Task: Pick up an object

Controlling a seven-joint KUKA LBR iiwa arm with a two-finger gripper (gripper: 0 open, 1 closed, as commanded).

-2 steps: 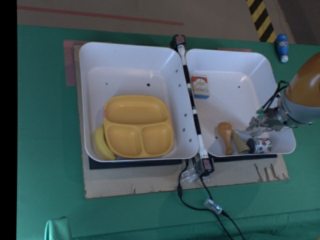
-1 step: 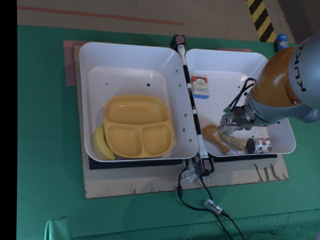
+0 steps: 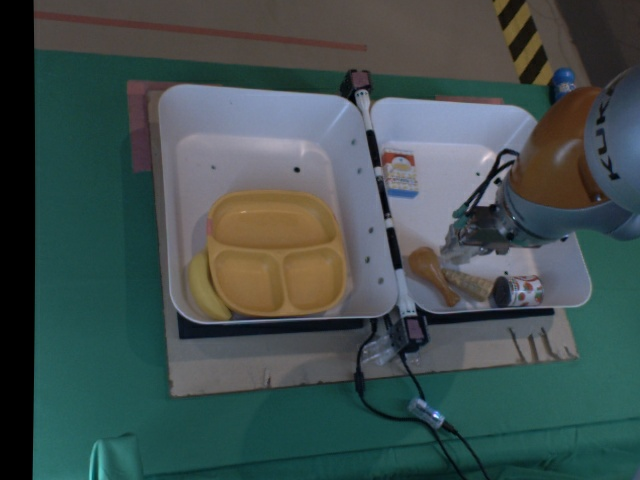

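Over the right bin point(image 3: 440, 128) the arm point(image 3: 585, 163) reaches in from the right, and its gripper point(image 3: 462, 248) hangs low near the bin's front edge, just above a small cluster of toys. Whether the gripper is spread or pressed together cannot be told, since its tip is small and dark against the bin floor, and nothing can be seen pinched in it. Closest to it is the drumstick point(image 3: 432, 272), lying just to its left and slightly toward the front, its long axis running from the fat end at upper left down to the thin end at lower right. A cone point(image 3: 470, 285) lies just below the gripper, pointing left, and a can point(image 3: 517, 291) lies on its side beyond it to the right. A small carton point(image 3: 400, 171) sits well apart toward the back. The left bin point(image 3: 250, 118) holds a tray point(image 3: 275, 253) and a banana point(image 3: 205, 288), both far from the gripper. A short drop onto the drumstick or cone looks likeliest.
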